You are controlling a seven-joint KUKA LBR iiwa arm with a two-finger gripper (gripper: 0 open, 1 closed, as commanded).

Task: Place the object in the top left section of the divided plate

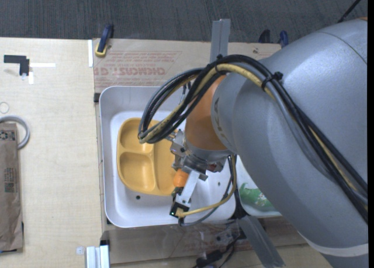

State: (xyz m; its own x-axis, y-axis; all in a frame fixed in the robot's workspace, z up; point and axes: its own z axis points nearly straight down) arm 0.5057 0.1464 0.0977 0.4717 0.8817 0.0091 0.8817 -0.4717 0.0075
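A yellow divided plate [135, 157] lies in the left white bin [111, 144]; two of its sections show on the left, and both look bare. The grey arm with its orange band [201, 123] reaches in from the right and covers the plate's right part. My gripper [188, 166] hangs under the wrist over the plate's right edge, seen from above, with black cables looping across it. What lies beneath it is hidden. A green object [255, 195] lies in the right bin, partly behind the arm.
The arm's bulk [304, 132] hides most of the right bin. A brown paper bag [9, 185] lies on the bench at far left. A blue-and-yellow clamp [105, 38] sits at the cardboard's back edge.
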